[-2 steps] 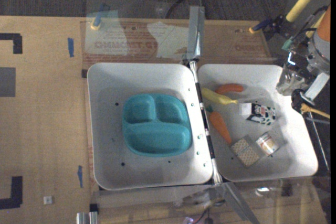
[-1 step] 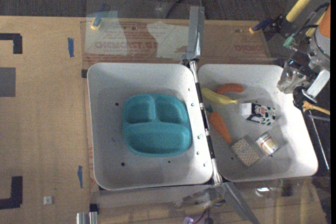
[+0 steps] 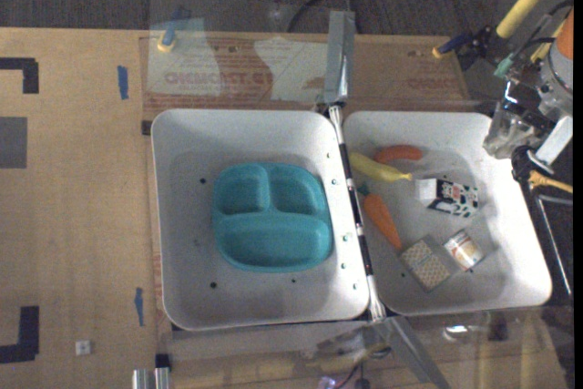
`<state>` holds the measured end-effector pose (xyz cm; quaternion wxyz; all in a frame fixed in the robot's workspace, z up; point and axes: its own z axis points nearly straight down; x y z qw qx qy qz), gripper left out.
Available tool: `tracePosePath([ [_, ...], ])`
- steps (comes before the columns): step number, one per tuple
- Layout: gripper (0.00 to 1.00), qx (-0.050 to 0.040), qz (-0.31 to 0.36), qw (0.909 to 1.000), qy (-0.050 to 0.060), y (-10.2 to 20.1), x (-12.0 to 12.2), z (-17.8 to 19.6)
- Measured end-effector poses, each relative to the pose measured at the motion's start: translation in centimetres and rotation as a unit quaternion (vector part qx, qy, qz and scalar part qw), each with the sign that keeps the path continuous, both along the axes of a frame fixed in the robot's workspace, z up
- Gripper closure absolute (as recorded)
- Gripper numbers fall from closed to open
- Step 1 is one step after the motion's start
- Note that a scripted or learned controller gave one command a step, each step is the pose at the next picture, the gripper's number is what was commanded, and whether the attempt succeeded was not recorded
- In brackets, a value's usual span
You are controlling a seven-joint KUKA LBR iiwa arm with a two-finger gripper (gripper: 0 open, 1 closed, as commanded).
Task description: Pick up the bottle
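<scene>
In the right bin (image 3: 510, 282), bottle (image 3: 464, 250) lies on its side near the front, just beside a patterned pad (image 3: 426, 264). My tool (image 3: 510, 137) hovers at the bin's right rim; can't tell its opening. I'd come down across the bottle's narrow width, clear of the pad.
</scene>
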<state>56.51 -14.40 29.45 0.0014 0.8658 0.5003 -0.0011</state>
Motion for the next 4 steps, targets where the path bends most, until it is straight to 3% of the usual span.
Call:
tracePosePath([
  [4,1.00,-0.0031,0.003,1.0000,-0.001,0.1,0.3,4.0],
])
